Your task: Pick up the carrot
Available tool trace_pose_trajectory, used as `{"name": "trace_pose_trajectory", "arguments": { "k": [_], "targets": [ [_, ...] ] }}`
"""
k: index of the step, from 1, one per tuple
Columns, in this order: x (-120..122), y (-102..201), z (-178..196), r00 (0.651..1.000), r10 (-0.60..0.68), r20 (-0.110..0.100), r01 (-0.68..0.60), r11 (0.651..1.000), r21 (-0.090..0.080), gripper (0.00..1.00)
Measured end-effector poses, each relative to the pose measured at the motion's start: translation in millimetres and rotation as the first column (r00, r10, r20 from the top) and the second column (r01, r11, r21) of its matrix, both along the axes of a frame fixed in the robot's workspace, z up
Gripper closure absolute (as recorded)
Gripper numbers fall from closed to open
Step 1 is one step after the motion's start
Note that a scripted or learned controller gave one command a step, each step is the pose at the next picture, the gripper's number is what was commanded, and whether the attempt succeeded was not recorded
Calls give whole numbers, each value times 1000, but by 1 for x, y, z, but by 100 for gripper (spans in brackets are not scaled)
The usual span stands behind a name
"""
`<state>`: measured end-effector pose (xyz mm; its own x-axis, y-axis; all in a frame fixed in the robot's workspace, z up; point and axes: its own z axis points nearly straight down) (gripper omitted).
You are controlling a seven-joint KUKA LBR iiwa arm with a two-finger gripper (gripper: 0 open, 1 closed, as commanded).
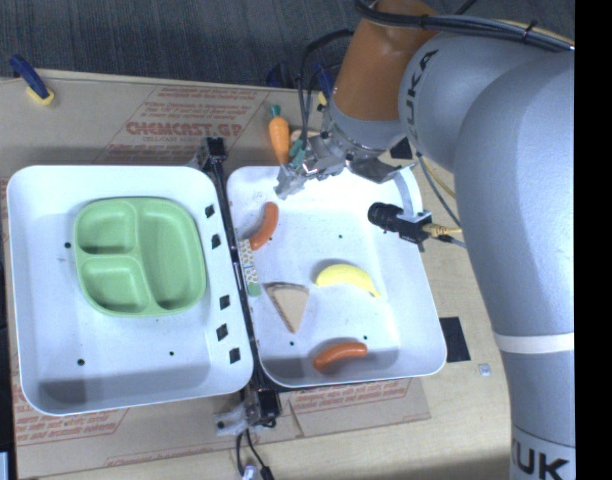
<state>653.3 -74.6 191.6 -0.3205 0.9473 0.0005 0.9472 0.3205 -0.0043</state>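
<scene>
A dark carpeted floor lay beyond the worktop [116,98], whose brown cardboard covering carried red print reading "CHEMCAST GP" behind the bins. The arm [516,168] bore parts of the letters "KUKA" near the orange band [371,63] and again at the lower right, where the frame cut them off. The carrot [278,138] appeared just past the far rim of the right bin [426,353], its long axis running almost straight away from the camera, green top at the far end and orange tip pointing toward the bin. The gripper [298,173] hung just beside its near end, over the bin's far left corner; whether its jaws were parted or closed could not be made out, and whether it touched the carrot was unclear. Inside the right bin lay a small sausage [263,225] near the left wall, a yellow banana [347,279] in the middle, a tan wedge [289,305] that may have been a slice of bread or pizza, and another sausage [340,354] at the near wall. The left bin [31,268] held a green divided plate [139,255]. A blue-and-yellow clip [31,80] sat at the worktop's far left corner.
</scene>
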Motion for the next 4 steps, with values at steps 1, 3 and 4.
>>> {"name": "trace_pose_trajectory", "arguments": {
  "k": [1, 3, 4],
  "targets": [
    [3, 97, 8, 989, 146, 3, -146, 989, 1, 100],
    [-23, 159, 0, 923, 386, 0, -386, 923, 1, 100],
    [-76, 149, 0, 659, 752, 1, -752, 659, 2, 100]
  ]
}}
